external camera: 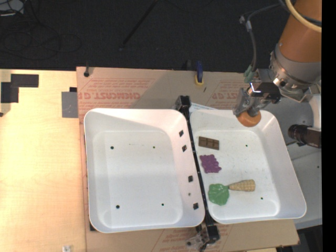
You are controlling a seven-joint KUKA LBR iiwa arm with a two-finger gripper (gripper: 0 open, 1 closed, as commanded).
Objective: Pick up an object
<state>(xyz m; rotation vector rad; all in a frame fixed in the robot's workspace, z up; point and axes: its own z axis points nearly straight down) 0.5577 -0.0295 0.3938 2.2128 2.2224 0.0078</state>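
Camera view, looking down at a slant: places the gripper (251, 108) low over the far corner of the right bin (294, 193), at the end of the grey and orange arm (299, 35). Shows a round orange object (249, 121) directly under the gripper, touching it or nearly so, with the upper part of the object hidden behind the gripper body. Cannot tell an open gripper from a closed one here, and cannot confirm any grasp, because of the angle and the dark metal in front. Cannot tell either an object resting on the bin floor from one already a little lifted; appears to sit close against the far wall of the bin. Judges the task, therefore, as somewhere in the middle: approach done, as far as can be seen, with the hold not proven and the lift clear of the bin not yet done. Leaves four other things lying loose nearer the divider between the bins, all well apart from the gripper: a brown chocolate bar (208, 143), nearer the camera a purple cluster (210, 163), then a green lump (219, 194) touching or just beside a tan cone (242, 186) on its right. Notes the left bin (131, 167) alongside, with no part in the present move. Suggests, as a judgement only, the orange object as the chosen one, with nothing else near the gripper.
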